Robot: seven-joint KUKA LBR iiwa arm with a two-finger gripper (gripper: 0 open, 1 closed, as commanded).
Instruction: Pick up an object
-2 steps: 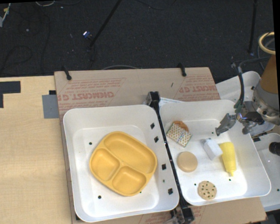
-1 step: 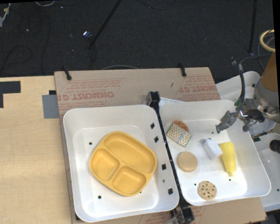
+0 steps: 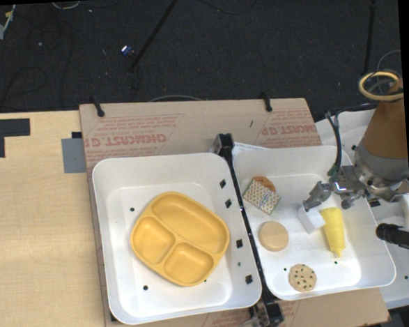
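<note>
The arm (image 3: 387,129) is cut off at the right edge; print on the small packet (image 3: 260,194) is too small to read.

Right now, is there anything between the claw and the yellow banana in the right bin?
Nothing visible stands between them. The claw hangs over the right bin, just left of the top end of the yellow banana. The round tan bun lies farther left, off that line.

Your table (image 3: 35,234) is pale wood, with a printed cardboard sheet (image 3: 188,129) lying flat on it. On that sheet sit two shallow white bins, touching: the left bin (image 3: 109,201) at nine o'clock, the right bin (image 3: 369,277) at three o'clock.
</note>
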